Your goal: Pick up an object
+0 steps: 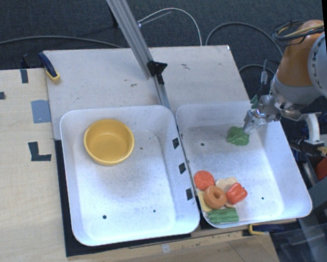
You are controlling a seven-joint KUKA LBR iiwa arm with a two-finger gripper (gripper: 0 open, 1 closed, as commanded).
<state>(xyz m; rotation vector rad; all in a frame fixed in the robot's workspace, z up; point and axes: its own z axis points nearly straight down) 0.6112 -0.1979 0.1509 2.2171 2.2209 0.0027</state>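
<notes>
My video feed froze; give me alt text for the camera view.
The gripper sits at a green object in the right bin; a grasp is not confirmed. Toy food items cluster at that bin's front left, and a yellow bowl sits in the left bin.

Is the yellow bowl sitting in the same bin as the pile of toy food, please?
No, the yellow bowl sits in the left bin, while the toy food pile lies in the right bin.

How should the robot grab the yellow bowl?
Probably by the rim, from straight above. The bowl sits upright and open in the left bin, too wide to span, so one finger inside and one outside the wall should pinch it. Nothing else lies near it.
</notes>
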